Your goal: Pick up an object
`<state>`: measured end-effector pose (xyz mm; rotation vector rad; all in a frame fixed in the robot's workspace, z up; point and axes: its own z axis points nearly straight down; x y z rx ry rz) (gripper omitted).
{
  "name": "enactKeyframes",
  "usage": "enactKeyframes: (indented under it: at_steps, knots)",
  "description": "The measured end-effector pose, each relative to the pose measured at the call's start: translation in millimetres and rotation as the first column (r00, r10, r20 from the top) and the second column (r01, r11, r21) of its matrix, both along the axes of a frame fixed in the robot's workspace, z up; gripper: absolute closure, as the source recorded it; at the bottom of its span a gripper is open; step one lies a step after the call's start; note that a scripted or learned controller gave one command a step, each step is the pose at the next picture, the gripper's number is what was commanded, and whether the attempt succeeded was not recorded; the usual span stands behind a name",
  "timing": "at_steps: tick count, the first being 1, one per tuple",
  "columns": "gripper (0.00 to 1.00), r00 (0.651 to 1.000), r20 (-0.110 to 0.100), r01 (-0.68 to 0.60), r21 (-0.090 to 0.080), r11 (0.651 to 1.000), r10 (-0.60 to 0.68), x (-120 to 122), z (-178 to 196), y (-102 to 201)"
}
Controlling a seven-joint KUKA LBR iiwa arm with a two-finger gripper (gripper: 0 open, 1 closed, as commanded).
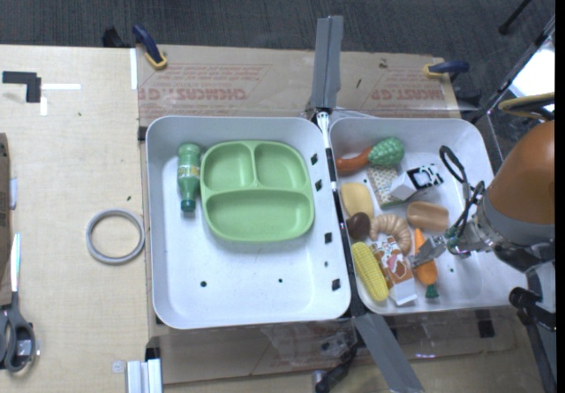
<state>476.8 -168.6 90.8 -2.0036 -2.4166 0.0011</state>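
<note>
While gripper (434,246) hovers low, grip unclear; orange carrot (425,271) beneath, small, green-tipped.

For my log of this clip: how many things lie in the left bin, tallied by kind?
Green bottle: 1
Green divided plate: 1
Total in the left bin: 2
</note>
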Motion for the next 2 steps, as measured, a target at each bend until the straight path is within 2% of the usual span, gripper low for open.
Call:
enactKeyframes:
  at_steps: [1,2]
  knots:
    - [1.0,1.0,0.0,0.004,0.0,1.0,-0.004,0,9,-1]
    - [1.0,0.979,0.001,0.203,-0.002,0.979,-0.203,13,109,56]
